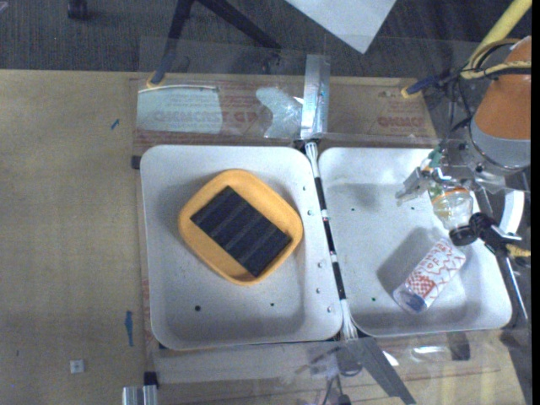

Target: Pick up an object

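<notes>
1. Two shallow white plastic bins sit side by side on my tan wooden desk (59, 226): the left bin (169, 310) and the right bin (371, 184).
2. The left bin holds one thing: a rounded-square orange dish with a dark ribbed panel on top (240, 226), lying near the bin's centre, slightly toward 11 o'clock.
3. The right bin holds one loose thing: a white cylindrical cup with a red pattern (430, 275), lying on its side at about 4 o'clock from that bin's centre, its length running from 1 o'clock down to 7 o'clock.
4. My gripper (447, 199) hangs over the right bin's 2 o'clock region, near the rim, at 12 o'clock from the cup and apart from it.
5. I cannot tell how my gripper stands; cables and fittings clutter it.
</notes>
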You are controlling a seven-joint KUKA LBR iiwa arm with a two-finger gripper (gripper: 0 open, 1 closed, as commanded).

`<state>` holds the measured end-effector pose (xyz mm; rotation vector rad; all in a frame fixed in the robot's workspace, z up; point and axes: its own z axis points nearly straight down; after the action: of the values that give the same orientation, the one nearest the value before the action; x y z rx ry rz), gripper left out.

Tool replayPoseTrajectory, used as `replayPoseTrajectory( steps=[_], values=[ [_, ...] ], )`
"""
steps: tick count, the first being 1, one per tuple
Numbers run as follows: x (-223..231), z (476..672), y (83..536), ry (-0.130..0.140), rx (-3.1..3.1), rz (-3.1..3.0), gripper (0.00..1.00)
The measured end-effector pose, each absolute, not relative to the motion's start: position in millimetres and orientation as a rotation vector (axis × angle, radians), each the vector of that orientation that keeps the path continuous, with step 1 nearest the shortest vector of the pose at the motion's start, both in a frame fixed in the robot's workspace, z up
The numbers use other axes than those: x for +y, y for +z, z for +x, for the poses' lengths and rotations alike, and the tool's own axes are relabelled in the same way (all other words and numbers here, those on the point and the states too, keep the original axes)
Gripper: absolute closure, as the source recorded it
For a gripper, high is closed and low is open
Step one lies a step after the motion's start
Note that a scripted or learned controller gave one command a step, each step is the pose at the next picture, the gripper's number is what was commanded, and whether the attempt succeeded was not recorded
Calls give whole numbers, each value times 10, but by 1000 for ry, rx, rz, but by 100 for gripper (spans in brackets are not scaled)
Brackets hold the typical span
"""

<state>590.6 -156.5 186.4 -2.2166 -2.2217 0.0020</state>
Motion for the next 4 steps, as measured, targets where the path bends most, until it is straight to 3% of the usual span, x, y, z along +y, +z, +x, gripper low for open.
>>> replayPoseTrajectory(
  steps=[1, 2, 3, 4],
  values=[
    [-1626, 5535, 1563, 1, -2371, -2056, 0],
    [-1983, 6057, 873, -5, -2349, -2097, 0],
    [-1986, 6065, 974, -8, -2351, -2100, 100],
    [-1986, 6254, 1113, 0, -2061, -2376, 100]
  ],
)
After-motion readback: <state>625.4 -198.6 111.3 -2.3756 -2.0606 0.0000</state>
